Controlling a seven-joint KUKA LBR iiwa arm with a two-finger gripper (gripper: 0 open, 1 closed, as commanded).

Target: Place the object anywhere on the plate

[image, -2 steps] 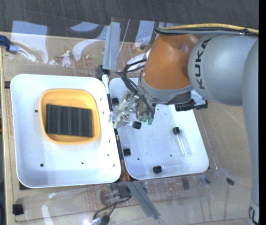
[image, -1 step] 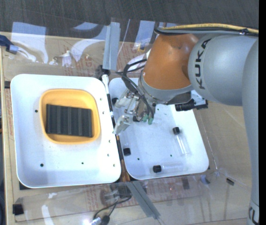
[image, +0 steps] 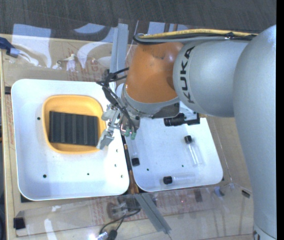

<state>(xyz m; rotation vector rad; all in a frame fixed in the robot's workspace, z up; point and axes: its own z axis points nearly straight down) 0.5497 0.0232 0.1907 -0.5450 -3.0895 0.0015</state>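
The plate (image: 56, 104) lies in the left bin (image: 26, 179), toward its 12 o'clock half, with a dark ridged block (image: 73, 128) resting flat on it. The gripper (image: 107, 132) sits at the plate's 3 o'clock rim, pointing toward 8 o'clock. Whether it is open, closed or carrying anything cannot be told at this slant.

Two capped clear tubes lie loose in the right bin (image: 212, 171): one tube (image: 194, 153) toward 3 o'clock, the other tube (image: 180, 179) at 6 o'clock. Which of these is the task's object is unclear.

If the gripper is loaded, it should travel on toward 9 o'clock, clear of the rim, and let go low over bare plate. The arm (image: 217, 69) reaches in from 3 o'clock, its orange band (image: 149, 74) over the gap between the bins.
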